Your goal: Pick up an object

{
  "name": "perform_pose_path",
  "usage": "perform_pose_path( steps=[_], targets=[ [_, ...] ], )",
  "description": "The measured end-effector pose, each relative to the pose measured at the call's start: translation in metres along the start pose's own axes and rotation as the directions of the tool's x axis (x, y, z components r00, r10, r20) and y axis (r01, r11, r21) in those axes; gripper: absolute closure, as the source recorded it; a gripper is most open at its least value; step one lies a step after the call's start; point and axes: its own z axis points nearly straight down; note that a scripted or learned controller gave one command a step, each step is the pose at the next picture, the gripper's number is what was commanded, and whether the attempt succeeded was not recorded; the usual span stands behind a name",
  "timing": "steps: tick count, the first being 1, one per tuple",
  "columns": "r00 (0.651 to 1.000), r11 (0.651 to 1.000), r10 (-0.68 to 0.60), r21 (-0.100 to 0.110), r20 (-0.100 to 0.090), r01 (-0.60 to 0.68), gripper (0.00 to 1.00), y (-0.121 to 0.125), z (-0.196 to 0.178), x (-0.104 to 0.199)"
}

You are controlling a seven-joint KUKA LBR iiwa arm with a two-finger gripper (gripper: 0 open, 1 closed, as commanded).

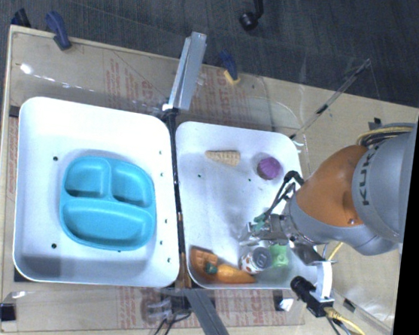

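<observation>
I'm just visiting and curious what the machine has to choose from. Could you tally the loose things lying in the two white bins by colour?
Blue: 1, the divided plate in the left bin
Tan: 1, the cone-shaped piece
Purple: 1, the small round piece
Orange: 1, the carrot
Green: 1, a piece under the gripper, partly hidden
Silver-white: 1, a small round thing, too unclear to name
Total: 6

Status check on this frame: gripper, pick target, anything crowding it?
Gripper low over right bin's near corner, finger state unclear. Small round object and green piece right under it; nothing seen gripped. Carrot alongside.
</observation>
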Motion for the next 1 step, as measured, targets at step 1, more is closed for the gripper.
perform_pose_path(
  steps=[1],
  targets=[
    [1.000,1.000,0.000,0.000,0.000,0.000,0.00,0.0001,-0.0001,0.0000]
  ],
)
